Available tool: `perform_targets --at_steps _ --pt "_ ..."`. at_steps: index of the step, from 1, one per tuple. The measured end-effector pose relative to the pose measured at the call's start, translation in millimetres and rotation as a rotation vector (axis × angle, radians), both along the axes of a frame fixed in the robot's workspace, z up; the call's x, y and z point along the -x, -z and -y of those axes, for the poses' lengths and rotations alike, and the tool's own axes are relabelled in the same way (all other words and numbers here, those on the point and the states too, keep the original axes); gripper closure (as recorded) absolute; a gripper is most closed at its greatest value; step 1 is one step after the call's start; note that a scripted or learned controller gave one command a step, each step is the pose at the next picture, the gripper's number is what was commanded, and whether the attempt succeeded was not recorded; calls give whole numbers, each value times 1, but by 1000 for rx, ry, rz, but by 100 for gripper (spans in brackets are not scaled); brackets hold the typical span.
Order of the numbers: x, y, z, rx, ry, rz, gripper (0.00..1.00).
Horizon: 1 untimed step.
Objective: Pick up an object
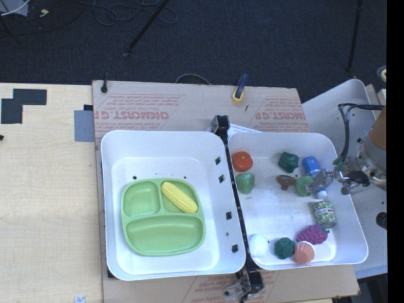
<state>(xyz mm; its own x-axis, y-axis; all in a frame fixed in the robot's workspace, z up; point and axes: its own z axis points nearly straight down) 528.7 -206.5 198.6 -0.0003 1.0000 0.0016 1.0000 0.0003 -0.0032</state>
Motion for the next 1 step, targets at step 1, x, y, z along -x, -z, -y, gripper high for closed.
perform_targets --at_steps 1 --pt "0 64 -4 -2 -2 -4 0"
